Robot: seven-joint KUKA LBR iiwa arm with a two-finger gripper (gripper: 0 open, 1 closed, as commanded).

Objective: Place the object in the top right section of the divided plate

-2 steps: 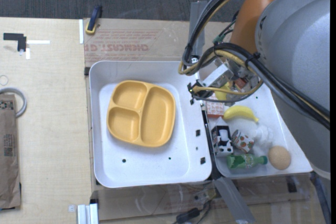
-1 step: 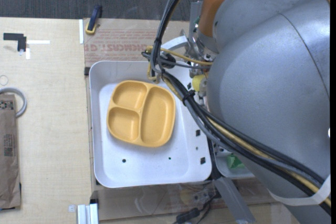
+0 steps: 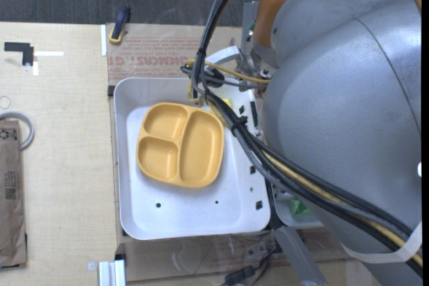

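A yellow divided plate (image 3: 179, 144) with three sections lies in the left white bin (image 3: 194, 211); its sections look bare. The grey arm (image 3: 335, 97) with its orange band covers most of the right side of the view and hides the right bin almost entirely. Black and yellow cables (image 3: 228, 110) run from the arm over the bin's right edge, close to the plate's upper right rim. A small yellow bit (image 3: 226, 103) shows beside the cables just past the plate's rim; I cannot tell what it is. The gripper itself is hidden under the arm.
A green item (image 3: 299, 207) peeks out in the right bin below the arm. On the bench at left lie a brown paper bag (image 3: 12, 191), a metal ring (image 3: 23, 127) and a black bracket (image 3: 20, 50). A blue and yellow tool (image 3: 120, 25) rests behind the bin.
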